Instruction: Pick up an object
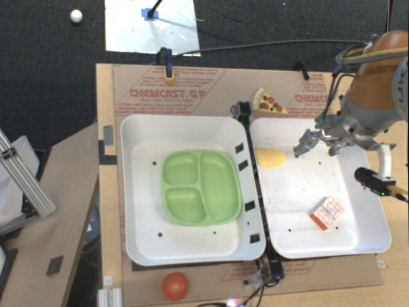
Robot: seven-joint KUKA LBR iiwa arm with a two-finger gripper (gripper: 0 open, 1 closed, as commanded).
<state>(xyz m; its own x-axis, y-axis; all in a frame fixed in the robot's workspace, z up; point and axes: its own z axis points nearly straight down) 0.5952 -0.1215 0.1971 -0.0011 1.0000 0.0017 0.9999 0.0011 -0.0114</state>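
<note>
Fingers (pixel 305 144) are standing spread with nothing between them. We are counting one yellow piece (pixel 271 158) just left of them and one orange-and-white packet (pixel 327 212) well below, both lying in the right bin (pixel 364 235). One green tray (pixel 200 187) is sitting in the left bin (pixel 137 171).

Dark floor (pixel 38 75) around wooden bench (pixel 211 85)

The arm (pixel 377 75) is cut off by the right edge, its upper links out of frame. The small box (pixel 328 212) near the right bin's (pixel 358 242) front edge bears print too small to read. The gripper (pixel 319 142) is blurred against the bin floor.
</note>
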